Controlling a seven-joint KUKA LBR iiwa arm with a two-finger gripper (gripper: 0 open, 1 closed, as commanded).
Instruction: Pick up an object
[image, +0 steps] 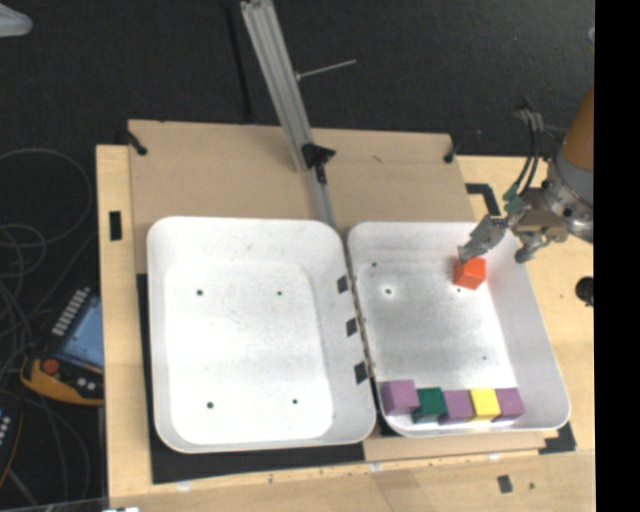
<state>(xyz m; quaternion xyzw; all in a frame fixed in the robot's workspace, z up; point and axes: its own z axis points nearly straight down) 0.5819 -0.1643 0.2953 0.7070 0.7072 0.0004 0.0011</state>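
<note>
Orange cube (470, 272): small, matte, plain faces, sharp edges; it looks slightly tilted, though I cannot tell whether it rests on the floor of the right bin (520, 330) or hangs clear of it. It lies toward that bin's far right corner. The pincer (497, 237) is above the bin's far right edge, one grey finger reaching down to the cube's top, the other spread well away to the right, so the pincer is released and nothing sits between the fingers. Along the near edge of the right bin is a row of five blocks touching side by side: purple block (400, 394), green block (430, 403), a second purple, yellow block (485, 402), a third purple. Both bins are shallow white trays with rounded corners and a speckled surface; the left bin (170, 300) sits just beside the right on the tan worktop (220, 170).
</note>
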